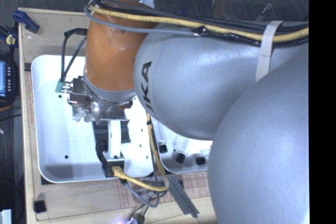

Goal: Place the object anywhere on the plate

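The arm's orange band and grey body cover most of the camera view. My gripper (84, 106) hangs over the middle of the left white bin (42, 113), seen from above as a cluster of metal parts under the wrist. Nothing can be seen held in it. A white rounded surface (137, 162), possibly the plate, peeks out beneath the wrist at the left bin's near right corner. No other object can be made out; the arm hides the rest of both bins.
A corner of the right bin (184, 165) shows below the arm, with two small dark items (180, 157) near its edge. A tiny dark speck (66, 157) lies on the left bin floor. A blue clamp (25, 19) sits at the bench's far left corner.
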You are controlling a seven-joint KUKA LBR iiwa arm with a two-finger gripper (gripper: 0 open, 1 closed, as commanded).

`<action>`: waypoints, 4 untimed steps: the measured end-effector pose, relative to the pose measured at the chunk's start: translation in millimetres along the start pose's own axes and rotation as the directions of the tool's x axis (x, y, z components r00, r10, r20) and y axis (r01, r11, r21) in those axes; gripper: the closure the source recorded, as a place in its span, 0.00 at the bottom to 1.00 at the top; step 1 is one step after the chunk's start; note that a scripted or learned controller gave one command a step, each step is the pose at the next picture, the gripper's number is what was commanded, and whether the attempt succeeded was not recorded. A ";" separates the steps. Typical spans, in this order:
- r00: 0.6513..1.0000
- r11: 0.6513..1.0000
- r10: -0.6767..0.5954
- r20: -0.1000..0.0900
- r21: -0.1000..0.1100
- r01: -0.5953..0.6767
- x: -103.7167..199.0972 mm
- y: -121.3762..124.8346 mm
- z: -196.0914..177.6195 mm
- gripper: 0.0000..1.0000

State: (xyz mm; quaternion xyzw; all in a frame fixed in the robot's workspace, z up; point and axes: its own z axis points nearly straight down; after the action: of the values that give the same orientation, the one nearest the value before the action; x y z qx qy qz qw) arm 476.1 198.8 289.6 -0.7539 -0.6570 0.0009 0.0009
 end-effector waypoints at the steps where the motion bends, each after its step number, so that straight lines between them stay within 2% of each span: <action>1: 0.998 0.998 0.060 0.001 0.002 -0.060 -69.2 9.6 -5.4 1.00; 2: 0.977 0.977 0.214 0.005 0.004 -0.214 2.7 -2.1 130.4 1.00; 3: 1.000 1.000 0.020 0.000 -0.001 -0.020 -10.6 1.3 56.4 1.00; 4: 0.992 0.992 0.124 0.002 0.003 -0.124 -74.5 10.3 48.9 1.00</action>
State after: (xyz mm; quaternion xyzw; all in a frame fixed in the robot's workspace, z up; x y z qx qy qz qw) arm 476.0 123.6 240.6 -0.7934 -0.6087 0.0026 0.0014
